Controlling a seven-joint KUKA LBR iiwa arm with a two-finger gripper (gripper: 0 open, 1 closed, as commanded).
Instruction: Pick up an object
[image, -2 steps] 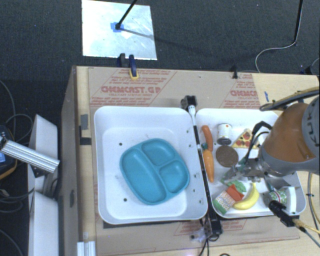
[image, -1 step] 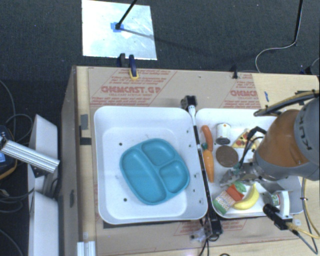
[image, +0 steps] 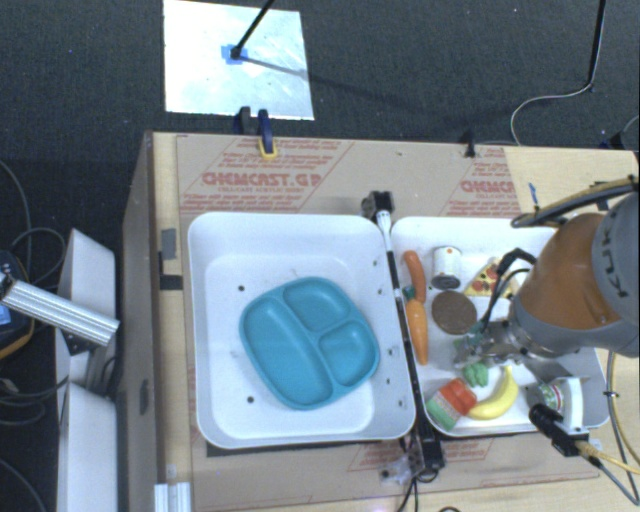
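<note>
The right bin (image: 420, 235) holds several toy foods. An orange carrot (image: 417, 332) and a red-orange sausage (image: 413, 272) lie along its left wall. Beside them are a white can (image: 446, 262), a brown disc (image: 453, 312) and a pizza slice (image: 487, 277). Near the front lie a green piece (image: 477, 375), a yellow banana (image: 498, 398) and a red-and-white piece (image: 450, 400). My gripper (image: 483, 347) hangs low over the bin's middle, just above the green piece and right of the brown disc. The arm's grey and orange wrist (image: 570, 290) hides the bin's right part.
The left bin (image: 225, 240) holds a blue divided plate (image: 308, 342). A white cylinder with a green label (image: 560, 396) lies at the right bin's front right corner. The dividing wall (image: 398, 300) between the bins runs close to the carrot.
</note>
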